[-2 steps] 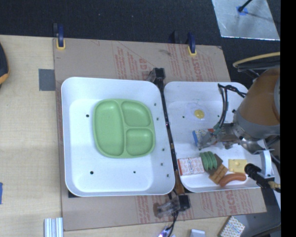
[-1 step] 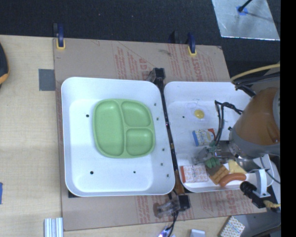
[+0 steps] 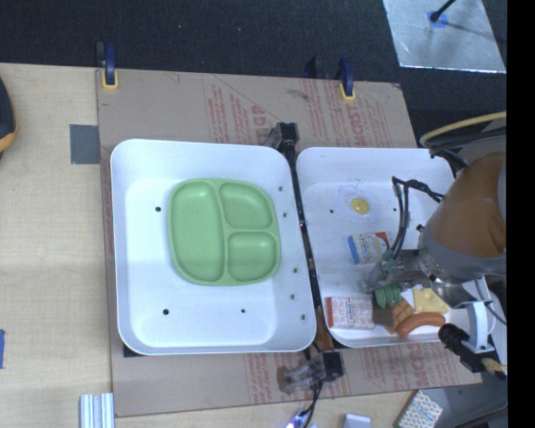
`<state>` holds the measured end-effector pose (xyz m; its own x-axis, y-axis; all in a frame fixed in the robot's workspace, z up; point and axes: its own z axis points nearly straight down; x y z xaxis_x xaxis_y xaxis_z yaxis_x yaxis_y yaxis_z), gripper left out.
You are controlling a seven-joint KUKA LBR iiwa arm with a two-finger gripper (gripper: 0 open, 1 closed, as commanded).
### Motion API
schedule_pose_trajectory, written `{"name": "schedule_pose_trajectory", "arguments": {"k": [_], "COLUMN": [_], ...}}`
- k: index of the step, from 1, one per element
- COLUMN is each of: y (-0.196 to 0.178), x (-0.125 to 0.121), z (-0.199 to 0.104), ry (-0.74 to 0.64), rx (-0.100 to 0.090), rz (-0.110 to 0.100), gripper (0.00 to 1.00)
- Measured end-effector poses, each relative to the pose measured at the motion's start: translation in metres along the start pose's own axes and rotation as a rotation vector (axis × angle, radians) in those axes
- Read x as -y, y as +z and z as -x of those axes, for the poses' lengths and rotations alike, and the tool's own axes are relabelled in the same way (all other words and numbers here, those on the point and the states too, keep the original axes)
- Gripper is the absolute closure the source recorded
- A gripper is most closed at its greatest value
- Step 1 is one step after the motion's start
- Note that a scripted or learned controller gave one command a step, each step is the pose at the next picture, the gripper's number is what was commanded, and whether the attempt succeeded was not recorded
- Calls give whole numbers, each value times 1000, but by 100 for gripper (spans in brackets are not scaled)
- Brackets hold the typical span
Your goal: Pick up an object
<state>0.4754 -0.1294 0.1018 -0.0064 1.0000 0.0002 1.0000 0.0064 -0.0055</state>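
Camera view: the gripper [image 3: 388,285] hangs low over the clutter at the right bin's [image 3: 339,163] near edge. I cannot tell its state. The small packet [image 3: 349,311] in the near-left corner looks light and crushable (take its long sides).

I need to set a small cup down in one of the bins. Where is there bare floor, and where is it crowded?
Left white bin: bare floor rings the green divided plate, widest along the near edge. Right white bin: the far strip around the small yellow disc is free. Its near right corner is crowded: red-and-white packet, toy food pieces and the arm's hand.
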Motion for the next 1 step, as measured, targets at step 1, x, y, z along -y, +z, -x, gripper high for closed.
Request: {"name": "schedule_pose_trajectory", "arguments": {"k": [1], "y": [-95], "x": [-19], "z": [-83], "ry": [-7], "rx": [-3], "rz": [12], "gripper": [100]}}
